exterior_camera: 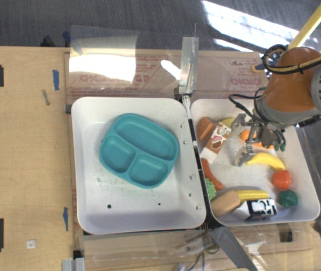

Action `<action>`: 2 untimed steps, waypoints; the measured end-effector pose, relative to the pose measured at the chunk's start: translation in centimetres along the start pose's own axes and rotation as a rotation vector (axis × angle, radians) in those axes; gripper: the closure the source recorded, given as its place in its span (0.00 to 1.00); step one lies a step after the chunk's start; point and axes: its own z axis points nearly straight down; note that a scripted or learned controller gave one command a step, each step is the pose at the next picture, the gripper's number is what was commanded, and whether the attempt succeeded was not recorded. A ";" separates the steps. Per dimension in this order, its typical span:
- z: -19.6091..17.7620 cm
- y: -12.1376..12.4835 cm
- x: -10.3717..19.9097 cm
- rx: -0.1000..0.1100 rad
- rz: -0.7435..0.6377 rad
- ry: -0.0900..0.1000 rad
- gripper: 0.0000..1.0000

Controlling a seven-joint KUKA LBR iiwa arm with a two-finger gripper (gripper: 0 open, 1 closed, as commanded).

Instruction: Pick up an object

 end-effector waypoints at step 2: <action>-14.5 6.3 -1.7 -0.001 -0.182 -0.009 1.00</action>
